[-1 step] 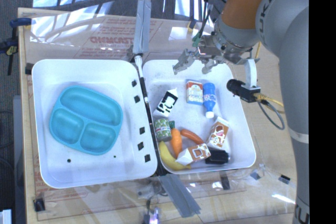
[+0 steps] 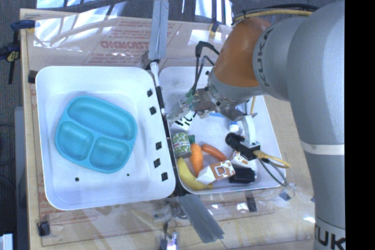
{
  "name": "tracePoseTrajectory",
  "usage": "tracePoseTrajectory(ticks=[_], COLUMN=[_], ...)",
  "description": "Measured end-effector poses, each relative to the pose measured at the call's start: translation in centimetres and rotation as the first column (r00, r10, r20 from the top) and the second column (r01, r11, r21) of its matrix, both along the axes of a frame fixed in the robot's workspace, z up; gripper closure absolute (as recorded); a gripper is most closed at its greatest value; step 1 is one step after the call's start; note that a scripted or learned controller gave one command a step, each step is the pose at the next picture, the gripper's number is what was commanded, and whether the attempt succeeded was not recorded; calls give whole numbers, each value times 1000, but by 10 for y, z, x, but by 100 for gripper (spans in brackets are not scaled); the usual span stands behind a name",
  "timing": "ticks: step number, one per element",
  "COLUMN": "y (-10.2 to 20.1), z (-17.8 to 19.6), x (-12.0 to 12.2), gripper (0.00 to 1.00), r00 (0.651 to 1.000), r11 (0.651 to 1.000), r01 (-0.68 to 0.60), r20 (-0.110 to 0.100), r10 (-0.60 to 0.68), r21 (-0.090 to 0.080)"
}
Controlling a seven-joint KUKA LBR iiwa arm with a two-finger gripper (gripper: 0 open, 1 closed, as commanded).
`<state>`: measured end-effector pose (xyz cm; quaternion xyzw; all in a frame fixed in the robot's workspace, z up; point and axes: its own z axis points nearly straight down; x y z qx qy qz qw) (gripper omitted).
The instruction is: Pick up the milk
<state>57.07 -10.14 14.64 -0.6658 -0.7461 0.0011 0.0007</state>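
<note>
The worktop [image 2: 88, 47] carries 2 white bins: the left bin [image 2: 53, 82] holds a blue divided plate [image 2: 96, 133], and the right bin [image 2: 266, 178] holds mixed food items. The tool [image 2: 190, 103] hangs low over the right bin's upper left; its state cannot be told. The milk [image 2: 218, 171], probably the small carton, lies near the front beside a carrot [image 2: 197, 158] and banana [image 2: 190, 177].

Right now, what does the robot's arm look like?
The arm is fat, round and smooth, mostly grey, with a shiny orange band above the wrist. Black letters are printed on the grey shell. Thin black cables loop beside the wrist, and a yellow one runs along the top. Its hand is small and dark.
</note>
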Motion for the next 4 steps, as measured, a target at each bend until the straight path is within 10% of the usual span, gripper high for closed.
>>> tracePoseTrajectory(ticks=[1,2,3,4], y=[2,-20,-18,-18], z=[15,-56,-47,52], x=[0,9,10,31], gripper=[0,0,100,100], r00=[940,982,983,1000], r11=[940,982,983,1000], r01=[342,187,182,12], r20=[0,0,-2,0], r10=[-342,-187,-182,-12], r21=[-1,-1,0,0])
